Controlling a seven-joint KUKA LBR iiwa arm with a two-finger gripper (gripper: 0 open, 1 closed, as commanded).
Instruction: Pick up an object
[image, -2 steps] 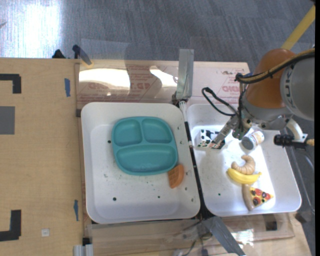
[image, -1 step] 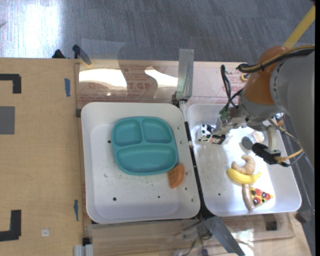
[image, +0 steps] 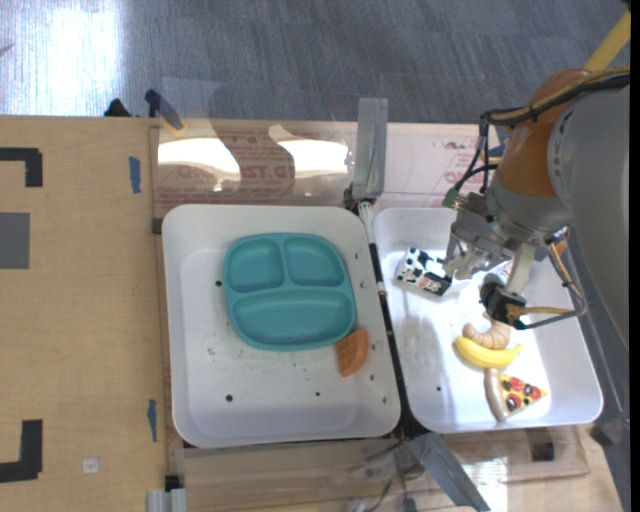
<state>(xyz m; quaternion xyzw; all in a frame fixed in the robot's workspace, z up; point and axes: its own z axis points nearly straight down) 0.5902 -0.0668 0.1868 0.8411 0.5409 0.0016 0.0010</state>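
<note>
Looking down from the near edge, nearest things first:
Pizza slice: a toy pizza slice (image: 512, 393) lies in the near corner of the right bin (image: 440, 400), pale crust with red topping.
Banana: a yellow banana (image: 486, 351) lies just behind the pizza slice, curved, its ends turned up toward the far side.
Pink piece: a small pinkish thing (image: 492, 326) sits at the banana's far edge, touching it or nearly so; I can't tell what it is.
Orange wedge: in the left bin (image: 190, 330), an orange-brown wedge (image: 351, 352) rests against the near right corner of the plate.
Plate: a teal plate with three compartments (image: 290, 291) lies flat in the middle of the left bin, one wide compartment near, two smaller ones far.
Specks: small dark dots are scattered over the left bin's floor around the plate.
Black-and-white thing: a small black-and-white object (image: 424, 273) lies toward the far left of the right bin, close to the divider between the bins.
Hand: the hand (image: 478, 262) hangs low over the right bin, just right of the black-and-white thing; whether its fingers are apart or together I cannot tell, and nothing is visibly caught in it.
Arm: grey with an orange band (image: 530, 150), reaching in from the right.
Bench: brown board (image: 80, 330) to the left of the bins.
</note>
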